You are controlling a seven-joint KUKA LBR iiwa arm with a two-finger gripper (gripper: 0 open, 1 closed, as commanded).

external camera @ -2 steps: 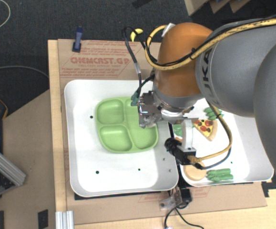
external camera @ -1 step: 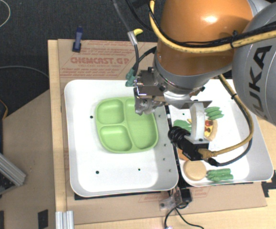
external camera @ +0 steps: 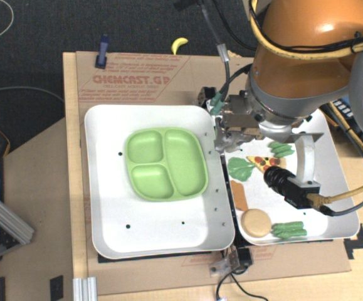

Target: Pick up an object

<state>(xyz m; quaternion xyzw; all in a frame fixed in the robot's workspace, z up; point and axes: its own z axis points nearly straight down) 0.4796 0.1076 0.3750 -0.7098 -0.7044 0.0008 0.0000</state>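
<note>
Arm looms over right bin; left bin holds a green divided plate, flat, near centre. Gripper sits low at the right bin's left edge, its opening impossible to tell. Beside it: green leaf, pizza slice pointing left, orange strip lengthwise toward the front, round cookie, green beans lying crosswise.

Seemingly "CHEMCAST GP" on board

bench | cardboard-topped | two white bins: left bin, right bin, side by side
</note>
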